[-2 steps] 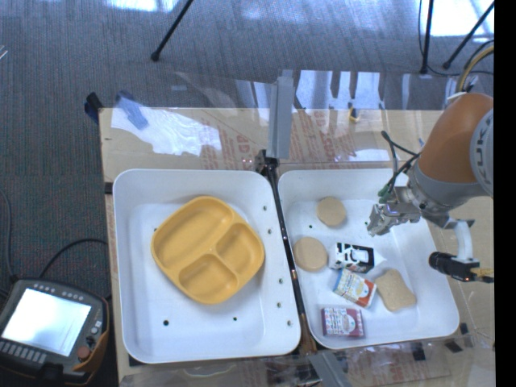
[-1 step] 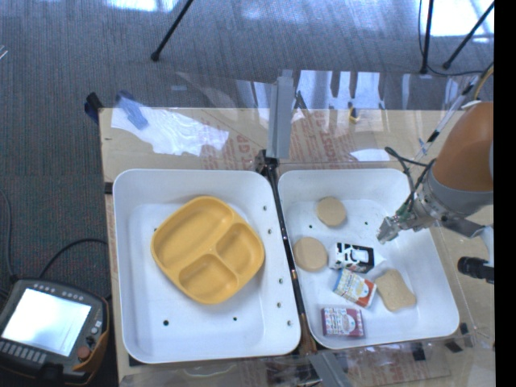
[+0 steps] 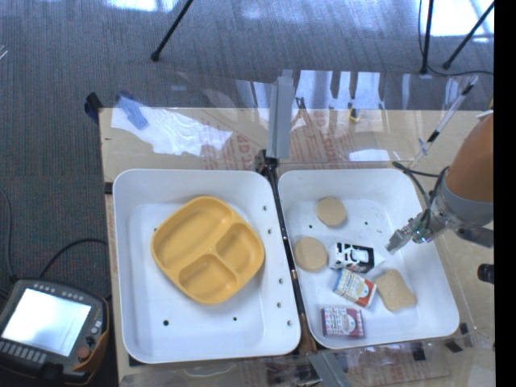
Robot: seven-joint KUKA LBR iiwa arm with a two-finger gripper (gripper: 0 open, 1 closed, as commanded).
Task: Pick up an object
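The right bin [image 3: 419, 192] holds two round tan biscuits [image 3: 330, 211] [image 3: 310, 253], a tan bread-shaped piece [image 3: 396, 289], a black-and-white packet [image 3: 355, 256], a small colourful carton [image 3: 355, 287] and a red packet [image 3: 343, 322]. My gripper [image 3: 401, 239] hangs over the right side of this bin, pointing down and left. It is a little right of the black-and-white packet and above the bread-shaped piece. I see nothing in it.
The left bin [image 3: 137, 192] holds a yellow divided plate [image 3: 208, 248]. A metal post [image 3: 280, 119] stands behind the bins' shared edge. Crumpled white plastic [image 3: 169, 129] lies at the bench's back left. A teach pendant [image 3: 50, 325] sits on the floor at lower left.
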